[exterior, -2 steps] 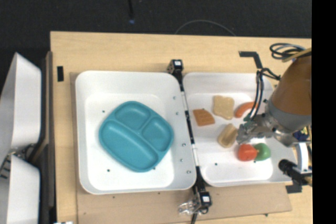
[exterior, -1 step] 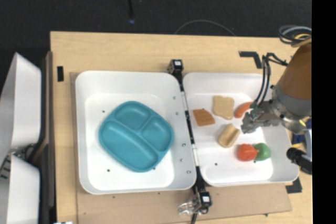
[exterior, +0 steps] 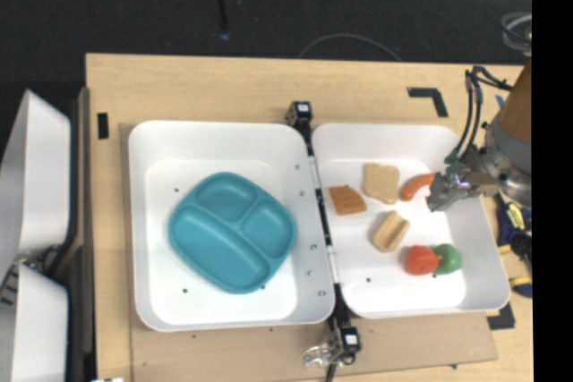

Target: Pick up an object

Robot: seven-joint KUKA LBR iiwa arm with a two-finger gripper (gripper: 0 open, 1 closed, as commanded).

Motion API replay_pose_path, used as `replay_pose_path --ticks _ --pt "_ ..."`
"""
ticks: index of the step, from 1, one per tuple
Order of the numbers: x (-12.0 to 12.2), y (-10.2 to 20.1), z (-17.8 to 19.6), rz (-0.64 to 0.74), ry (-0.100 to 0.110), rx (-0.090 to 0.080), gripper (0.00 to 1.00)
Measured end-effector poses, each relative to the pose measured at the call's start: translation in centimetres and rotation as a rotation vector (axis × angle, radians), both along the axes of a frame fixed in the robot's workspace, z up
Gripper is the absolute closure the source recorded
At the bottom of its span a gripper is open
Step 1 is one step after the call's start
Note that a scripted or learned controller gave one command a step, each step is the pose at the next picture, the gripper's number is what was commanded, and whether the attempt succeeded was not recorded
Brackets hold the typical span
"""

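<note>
From the overhead camera, my gripper (exterior: 442, 195) sits low over the right bin (exterior: 474, 295), near its right wall, at the end of my grey arm coming in from the right with the orange band above the wrist. How my fingers stand I cannot tell — they show as a dark grey lump, too small and blurred to read, and I see nothing between them. Just to the left of the gripper, touching or nearly touching it, lies an orange-red piece (exterior: 416, 186), long and slightly curved. Further left of that is a pale tan block (exterior: 381, 182), and left again, close to the seam between the bins, a darker brown slab (exterior: 347, 199). Below and left of the gripper lies a small beige roll (exterior: 390, 231), tilted on a diagonal. Below the gripper, toward the bin's front edge, a red ball (exterior: 420, 259) sits touching a green piece (exterior: 448, 258) on its right. Well off to the left, across the seam, the left bin (exterior: 148, 300) holds a teal tray (exterior: 233, 231) with divided compartments, lying flat and turned at an angle — well apart from the gripper.
</note>
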State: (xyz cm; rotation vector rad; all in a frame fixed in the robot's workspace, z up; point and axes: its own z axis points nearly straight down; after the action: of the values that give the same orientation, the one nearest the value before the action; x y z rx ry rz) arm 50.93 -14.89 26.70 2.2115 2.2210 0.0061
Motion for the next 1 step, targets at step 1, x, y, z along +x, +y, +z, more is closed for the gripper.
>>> replay_pose_path --ticks 1 --pt "0.29 4.71 0.59 0.003 0.004 0.003 1.00"
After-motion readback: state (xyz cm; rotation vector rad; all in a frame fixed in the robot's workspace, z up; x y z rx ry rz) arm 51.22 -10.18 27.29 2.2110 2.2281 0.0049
